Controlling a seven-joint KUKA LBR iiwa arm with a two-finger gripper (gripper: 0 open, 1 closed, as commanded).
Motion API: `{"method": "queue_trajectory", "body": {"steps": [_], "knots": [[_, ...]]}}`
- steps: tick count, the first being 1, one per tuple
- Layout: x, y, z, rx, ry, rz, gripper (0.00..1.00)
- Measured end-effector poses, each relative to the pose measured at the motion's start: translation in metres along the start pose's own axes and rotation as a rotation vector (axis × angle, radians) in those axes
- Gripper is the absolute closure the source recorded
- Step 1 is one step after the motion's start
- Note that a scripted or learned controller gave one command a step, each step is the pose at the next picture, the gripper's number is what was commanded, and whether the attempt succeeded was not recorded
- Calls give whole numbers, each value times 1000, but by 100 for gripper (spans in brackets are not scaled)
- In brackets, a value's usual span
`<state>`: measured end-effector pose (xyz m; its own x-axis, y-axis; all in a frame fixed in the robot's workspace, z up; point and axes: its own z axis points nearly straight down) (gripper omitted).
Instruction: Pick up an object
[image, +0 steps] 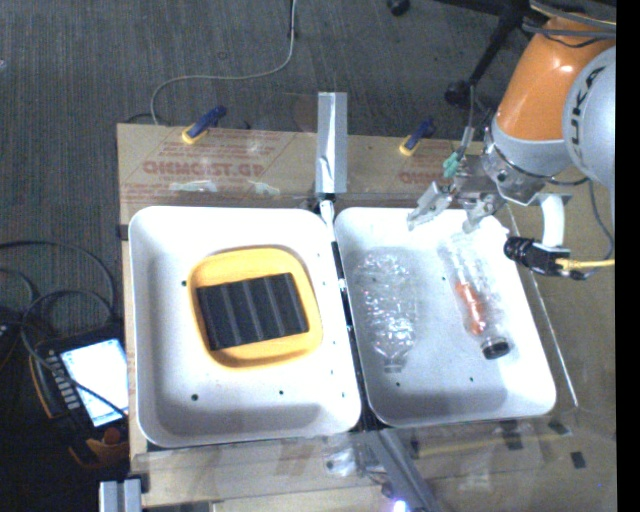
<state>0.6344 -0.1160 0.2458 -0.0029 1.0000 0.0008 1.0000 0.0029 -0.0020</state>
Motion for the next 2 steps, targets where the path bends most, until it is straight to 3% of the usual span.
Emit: {"method": "queue_trajectory", "body": {"steps": [1,2], "knots": [[-81,-21,75,1,-4,50,0],[-90,-34,148,-7,0,16,0]]}}
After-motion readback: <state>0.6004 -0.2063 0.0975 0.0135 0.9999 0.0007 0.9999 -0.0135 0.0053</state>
